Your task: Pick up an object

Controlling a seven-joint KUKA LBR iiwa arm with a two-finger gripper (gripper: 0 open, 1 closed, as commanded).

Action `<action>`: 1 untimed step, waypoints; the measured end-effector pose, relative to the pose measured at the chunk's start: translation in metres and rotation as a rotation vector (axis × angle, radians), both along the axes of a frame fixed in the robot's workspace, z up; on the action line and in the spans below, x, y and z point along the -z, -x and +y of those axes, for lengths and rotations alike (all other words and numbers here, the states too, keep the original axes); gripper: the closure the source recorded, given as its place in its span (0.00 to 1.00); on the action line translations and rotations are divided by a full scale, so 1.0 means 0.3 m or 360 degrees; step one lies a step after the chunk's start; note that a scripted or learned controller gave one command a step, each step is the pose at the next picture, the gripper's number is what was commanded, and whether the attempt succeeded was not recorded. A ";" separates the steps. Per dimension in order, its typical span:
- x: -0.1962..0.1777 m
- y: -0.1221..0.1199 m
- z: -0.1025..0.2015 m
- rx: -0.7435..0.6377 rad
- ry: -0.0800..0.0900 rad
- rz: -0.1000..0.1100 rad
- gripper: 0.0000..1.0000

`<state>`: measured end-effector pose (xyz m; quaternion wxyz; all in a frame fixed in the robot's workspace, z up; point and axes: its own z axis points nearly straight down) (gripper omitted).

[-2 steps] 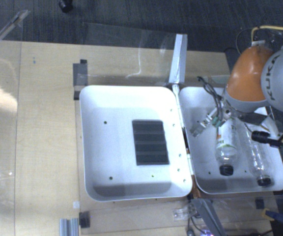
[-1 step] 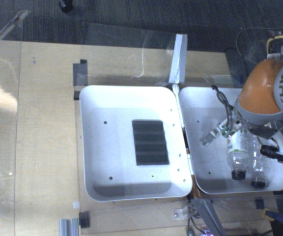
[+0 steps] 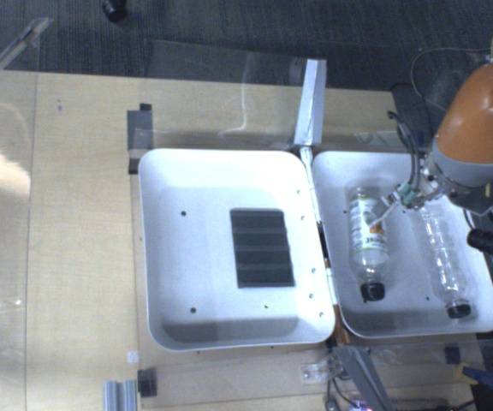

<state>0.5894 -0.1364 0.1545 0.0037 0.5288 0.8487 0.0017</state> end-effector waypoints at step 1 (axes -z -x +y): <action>0.187 0.004 0.110 -0.0203 0.0003 -0.0006 0.00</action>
